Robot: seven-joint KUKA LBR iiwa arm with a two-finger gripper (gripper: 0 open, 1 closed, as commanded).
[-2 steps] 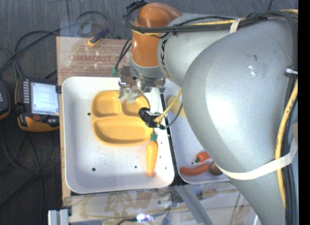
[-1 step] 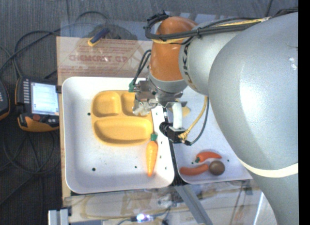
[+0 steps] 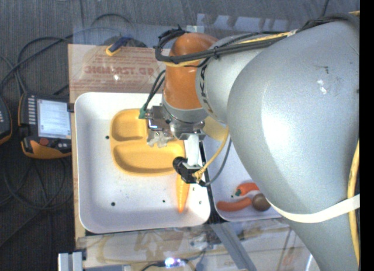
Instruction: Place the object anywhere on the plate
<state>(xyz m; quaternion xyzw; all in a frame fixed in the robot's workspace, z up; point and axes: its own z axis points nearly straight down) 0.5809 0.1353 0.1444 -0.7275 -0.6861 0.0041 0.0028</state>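
The carrot [image 3: 182, 195], an orange tapered piece, lies in the left bin [image 3: 99, 205], near that bin's right wall and toward its lower edge. Its narrow tip points toward the lower edge of the view. Its upper end sits under a black fitting [image 3: 182, 169] with cables attached, so that end is hidden. The carrot lies just beside the lower right corner of the plate [image 3: 131, 141]; whether the two touch cannot be told.

The plate is yellow and divided into compartments, and it rests flat on the bin floor in the upper middle of the left bin. A raised ridge separates a smaller upper section from a larger lower section.

The gripper [image 3: 159, 138] hangs over the right part of the plate, at the ridge between the sections. How far apart its jaws stand cannot be told from this angle, and no object is seen in its grasp. Above it sits the orange band [image 3: 186, 71] of the arm [image 3: 292, 124], whose grey body covers most of the right bin [image 3: 234, 214].

In the exposed lower part of the right bin lie a red pepper-like piece [image 3: 234, 205], a small orange-red piece [image 3: 250, 188] and a brown round item [image 3: 261, 203], close together.

A handheld control unit [image 3: 49, 125] with a screen lies on the floor left of the bench.
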